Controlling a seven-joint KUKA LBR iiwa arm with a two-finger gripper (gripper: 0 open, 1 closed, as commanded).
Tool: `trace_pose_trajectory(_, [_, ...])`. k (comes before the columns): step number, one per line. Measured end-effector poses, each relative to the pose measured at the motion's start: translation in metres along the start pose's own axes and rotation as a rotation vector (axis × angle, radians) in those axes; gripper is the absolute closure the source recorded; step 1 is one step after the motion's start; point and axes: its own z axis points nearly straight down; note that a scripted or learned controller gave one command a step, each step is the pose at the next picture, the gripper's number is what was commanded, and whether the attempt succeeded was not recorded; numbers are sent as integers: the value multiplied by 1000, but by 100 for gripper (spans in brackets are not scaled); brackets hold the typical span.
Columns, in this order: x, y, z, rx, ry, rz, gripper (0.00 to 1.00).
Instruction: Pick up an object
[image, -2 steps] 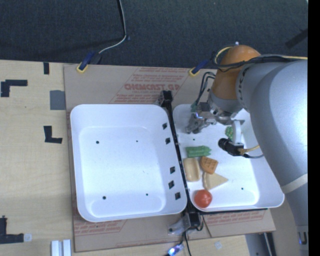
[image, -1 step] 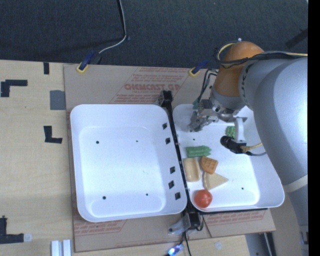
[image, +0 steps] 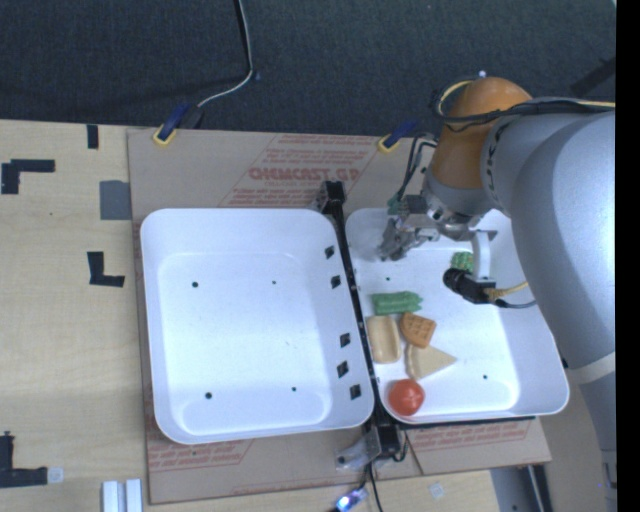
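We see the grey arm's two-finger gripper (image: 398, 240) low over the far left part of the right shallow white bin (image: 520, 400), close to the divider. Nothing shows between it and the bin floor. Its small dark tip is too blurred to read, so whether it is spread or pinched we cannot tell.

The candidates lie nearer to us in the same bin: a green oblong toy vegetable (image: 397, 301), then a pale tan bread-like piece (image: 382, 338) just beside an orange waffle-textured wedge (image: 418, 329), a cream triangular slice (image: 429, 362), and a red round tomato-like ball (image: 405, 397) at the near edge. A small green item (image: 462, 261) sits to the right, by the black cable fitting.

We judge the green oblong the closest target. To do it well: shift nearer, centre over its middle, straddle its narrow width, descend fully before closing, avoid the divider wall.
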Motion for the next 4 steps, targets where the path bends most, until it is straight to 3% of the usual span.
trace_pose_trajectory(1, [-63,0,-68,-7,-4,6,100])
trace_pose_trajectory(2, [-14,0,23,-1,-1,0,100])
trace_pose_trajectory(3, [-68,0,-36,-5,-3,5,100])
trace_pose_trajectory(4, [-6,-1,23,2,-1,-1,100])
